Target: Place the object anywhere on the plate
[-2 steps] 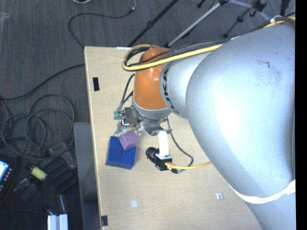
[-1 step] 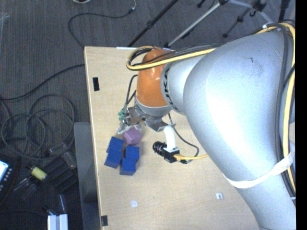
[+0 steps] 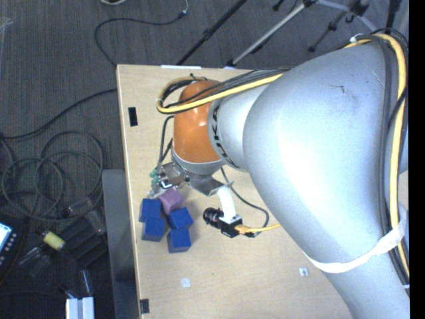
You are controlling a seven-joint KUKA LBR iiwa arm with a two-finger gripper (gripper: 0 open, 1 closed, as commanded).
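A small purple block (image 3: pixel 172 199) lies on the wooden bench top (image 3: pixel 136 151), touching a cluster of blue blocks (image 3: pixel 165 224). My gripper (image 3: pixel 164 183) hangs from the orange wrist band (image 3: pixel 192 131) and sits right over the purple block's upper left edge. The wrist hides where the gripper meets the block, so I cannot tell whether it holds it. The grey arm (image 3: pixel 319 165) covers most of the bench to the right.
A black connector with a yellow cable (image 3: pixel 226 223) hangs beside the blue blocks. Black cables (image 3: pixel 53 171) and stand legs (image 3: pixel 292 12) lie on the carpet left of and behind the bench. The bench's left edge runs close to the blocks.
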